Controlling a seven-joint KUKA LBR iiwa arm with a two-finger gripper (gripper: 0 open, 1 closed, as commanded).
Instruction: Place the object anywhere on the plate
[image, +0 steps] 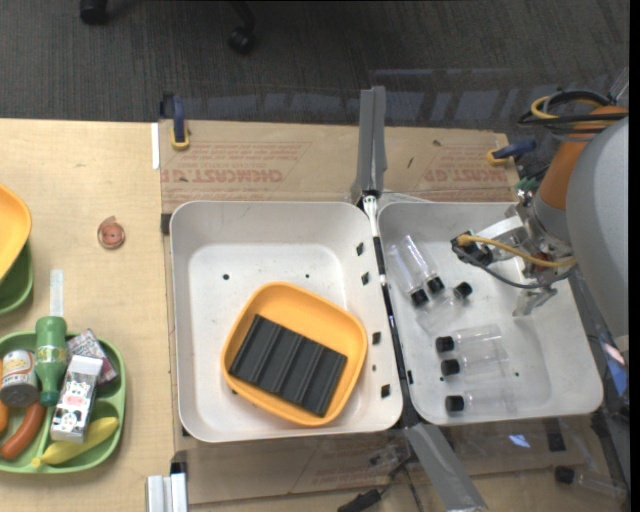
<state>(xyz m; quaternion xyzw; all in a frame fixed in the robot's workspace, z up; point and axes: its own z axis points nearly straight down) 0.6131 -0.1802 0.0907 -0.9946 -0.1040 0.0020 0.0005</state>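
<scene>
Reaching from the right — arm (590, 200) bent low over right bin (560, 390).

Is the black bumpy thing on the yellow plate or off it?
On it. The black ridged object lies flat inside the yellow plate, whose rim shows all around it, in the left bin.

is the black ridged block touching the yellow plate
Touching. The camera view shows the black block lying flat on the yellow plate in the left bin, inside its raised rim.

Black slab (290, 365) on yellow plate (350, 330)
</scene>
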